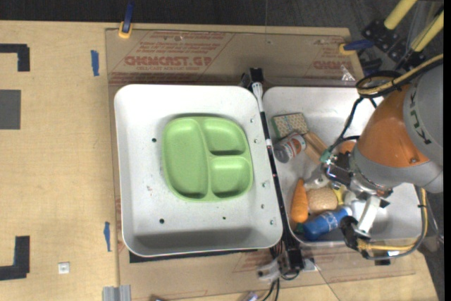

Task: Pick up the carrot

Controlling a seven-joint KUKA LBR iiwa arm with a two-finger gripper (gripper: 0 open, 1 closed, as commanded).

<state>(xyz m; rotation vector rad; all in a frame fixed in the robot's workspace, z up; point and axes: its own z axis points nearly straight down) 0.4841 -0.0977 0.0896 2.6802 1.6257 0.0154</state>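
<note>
Closest to the camera, a blue object [323, 223] lies along the near wall of the right bin [331, 101], one of two white bins standing side by side. Just beyond it lies the carrot [299, 201], in that bin's near left corner against the wall next to the left bin [134, 151]. Its length runs near to far, and its near end is at the blue object. A tan, bread-like lump [323, 200] rests against the carrot's right side. The gripper [337, 171] hangs over the lump's far right edge, near the carrot but apart from it. Whether it is apart or together cannot be told, since the wrist of the arm [394, 144] crowds over it. Farther back stands a small can [289, 149] with a red and white label too small to read. Beyond that lies a brush [290, 125] with a speckled pad, its wooden handle slanting toward the gripper. That makes five things in the right bin, one of each kind. The left bin holds a single green plate [187, 158] with three compartments. Farthest off, a brown sheet [282, 53] under the bins carries red printing that reads roughly "CHEMCAST GP". Two blue clamps grip its far edge, one at the left [127, 23] and one at the right [354, 47].
</note>
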